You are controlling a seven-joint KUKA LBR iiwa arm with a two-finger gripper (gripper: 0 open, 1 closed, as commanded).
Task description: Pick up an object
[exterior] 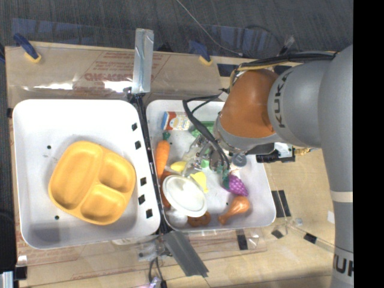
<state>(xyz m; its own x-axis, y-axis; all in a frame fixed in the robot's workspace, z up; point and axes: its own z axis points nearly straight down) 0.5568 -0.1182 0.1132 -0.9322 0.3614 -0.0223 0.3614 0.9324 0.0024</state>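
1. The arm (312,107) is reaching into the right bin (264,206) from the right, and its pincer (207,158) is sitting low among the toys; whether it is apart or together, I cannot tell.
2. A white bowl (185,195) is lying just below the pincer, an orange carrot (162,155) to its left, purple grapes (237,185) to its lower right.
3. A yellow divided plate (91,182) is resting in the left bin (36,119), well left of the pincer.
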